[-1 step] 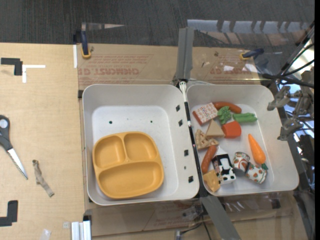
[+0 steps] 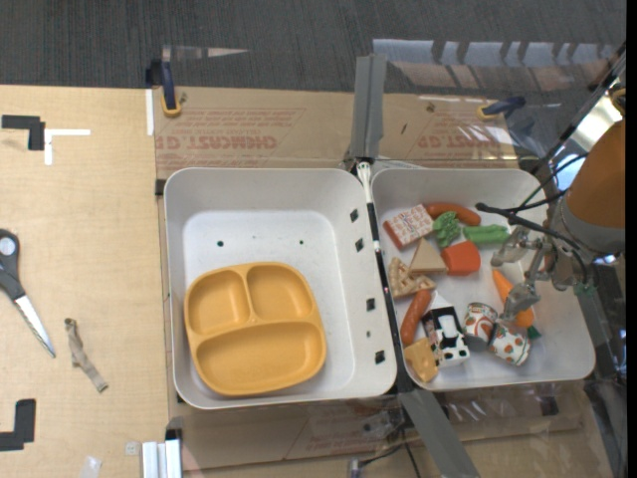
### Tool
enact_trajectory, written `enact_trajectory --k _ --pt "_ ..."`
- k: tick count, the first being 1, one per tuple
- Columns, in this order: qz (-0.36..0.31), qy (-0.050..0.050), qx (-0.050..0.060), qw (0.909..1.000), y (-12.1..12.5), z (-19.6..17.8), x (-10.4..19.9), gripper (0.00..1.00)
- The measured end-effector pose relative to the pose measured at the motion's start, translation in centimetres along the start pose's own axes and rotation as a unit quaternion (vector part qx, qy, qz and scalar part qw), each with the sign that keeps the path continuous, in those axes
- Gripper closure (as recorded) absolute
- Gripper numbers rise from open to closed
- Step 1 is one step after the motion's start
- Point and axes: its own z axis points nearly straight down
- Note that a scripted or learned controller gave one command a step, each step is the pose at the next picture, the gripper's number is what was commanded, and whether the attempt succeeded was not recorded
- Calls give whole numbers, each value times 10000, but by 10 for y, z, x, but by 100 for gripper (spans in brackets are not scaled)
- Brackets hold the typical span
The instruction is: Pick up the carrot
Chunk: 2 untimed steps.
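Gripper: the gripper [image 2: 525, 289] hangs low over the right side of the right bin, reaching in from three o'clock; two thin metal fingers [image 2: 538, 267] point down and to the left, standing slightly apart at the tips.
Grasp: the fingertips sit right at an orange wedge, but whether they pinch it cannot be told from this slant.
Carrot: the carrot [image 2: 505, 287] is the small orange wedge at about nine o'clock from the fingertips, touching or nearly touching them, partly covered by the gripper; a second orange bit shows just below, at six o'clock.
Arm: the arm [image 2: 602, 182] comes in at the gripper's two o'clock, its orange band large and blurred, with dark cables looping off it.
Near neighbours: a white ball with orange patches [image 2: 511, 344] lies at six o'clock from the gripper, and a similar patched piece [image 2: 479, 321] sits at eight o'clock.
Further left: a red-orange block [image 2: 461, 258] lies at ten o'clock, with a green vegetable [image 2: 485, 234] above it and a red sausage [image 2: 453, 212] beyond.
Far side of the bin: a wafer-like slice [image 2: 409, 226], a tan wedge [image 2: 427, 258], an orange sausage [image 2: 416, 315], a black and white cow toy [image 2: 448, 336] and a yellow piece [image 2: 422, 360] crowd the left half.
Right bin: the right bin [image 2: 567, 361] holds all these toys.
Left bin: the left bin [image 2: 259, 202], at nine o'clock, holds a yellow divided plate [image 2: 256, 328].
Bench: scissors [image 2: 20, 297] lie at the far left.
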Motion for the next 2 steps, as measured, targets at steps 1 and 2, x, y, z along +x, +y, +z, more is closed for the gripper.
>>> enact_trajectory --k 1,2 --pt "-19 24 -34 10000 5 -6 -1 100" --pt "457 -1 2 9990 37 -86 15 100"
